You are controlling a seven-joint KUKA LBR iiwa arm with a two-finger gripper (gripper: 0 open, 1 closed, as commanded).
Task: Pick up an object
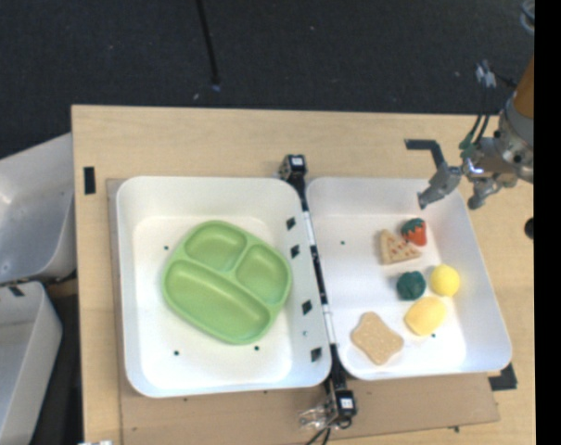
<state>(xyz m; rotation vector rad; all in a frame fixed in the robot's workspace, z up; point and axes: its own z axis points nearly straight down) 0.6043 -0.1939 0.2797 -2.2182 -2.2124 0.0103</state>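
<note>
Pale wooden surface [197,142] carries two bins; toy foods lie in the right bin [354,213]. Spread and empty, the claw [458,189] hovers over its far edge; picking remains undone.

Even bright light from above, two shallow white plastic bins [132,360] slightly washed out, soft faint shadows, dark surroundings beyond the pale wooden bench [187,142], overall slightly soft focus

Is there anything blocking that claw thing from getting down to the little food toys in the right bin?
Nothing visible does. The end effector hangs over the right bin's far corner, open, with bare bin floor between it and the nearest toy, the strawberry. The other toys lie beyond it, side by side, none stacked.
</note>
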